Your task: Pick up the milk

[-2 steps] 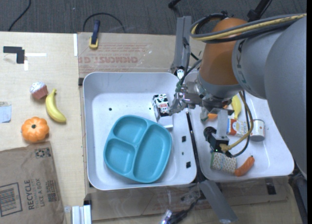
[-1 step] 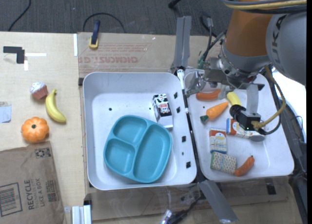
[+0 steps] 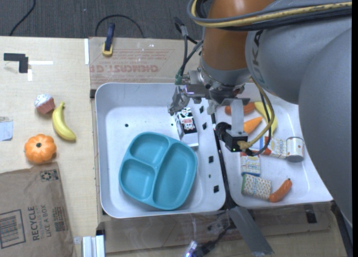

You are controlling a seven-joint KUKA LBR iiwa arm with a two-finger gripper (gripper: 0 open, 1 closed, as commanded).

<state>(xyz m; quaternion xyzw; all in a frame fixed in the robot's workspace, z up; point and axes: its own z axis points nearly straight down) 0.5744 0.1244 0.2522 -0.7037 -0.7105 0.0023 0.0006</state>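
The milk (image 3: 187, 122) is a small white carton with black cow patches. It stands in the left bin (image 3: 112, 138) close to the divider, just past the upper right rim of a blue three-part plate (image 3: 159, 169). My gripper (image 3: 188, 106) hangs directly over the carton's top, at the end of the grey arm with the orange band (image 3: 235, 20). The wrist covers the carton's upper end, so the contact there is hidden.
The right bin (image 3: 305, 186) holds orange carrots (image 3: 253, 124), a can (image 3: 292, 148), two small boxes (image 3: 255, 185) and a red-orange piece (image 3: 279, 190). On the bench at the left lie a cupcake (image 3: 45, 103), a banana (image 3: 62, 122) and a small pumpkin (image 3: 40, 148).
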